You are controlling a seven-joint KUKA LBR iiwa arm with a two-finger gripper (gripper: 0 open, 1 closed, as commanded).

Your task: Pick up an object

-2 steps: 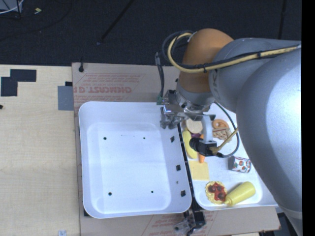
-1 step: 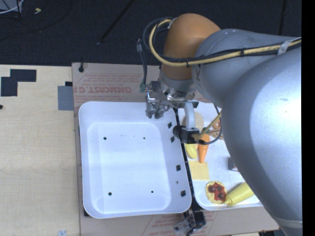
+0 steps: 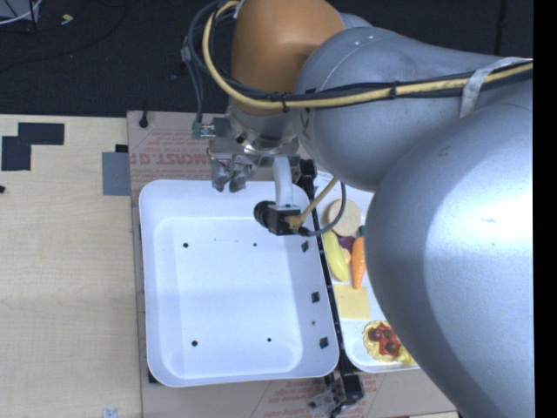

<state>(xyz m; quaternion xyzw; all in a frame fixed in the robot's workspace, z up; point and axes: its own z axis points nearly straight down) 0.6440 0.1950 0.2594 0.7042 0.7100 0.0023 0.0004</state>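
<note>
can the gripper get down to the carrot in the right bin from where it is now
Probably yes. The carrot lies uncovered among other toy food in the right bin, and the gripper hangs over the left bin's far edge, so it must cross the divider first.

Bench (image 3: 61,268) — two white bins (image 3: 165,320)
</note>
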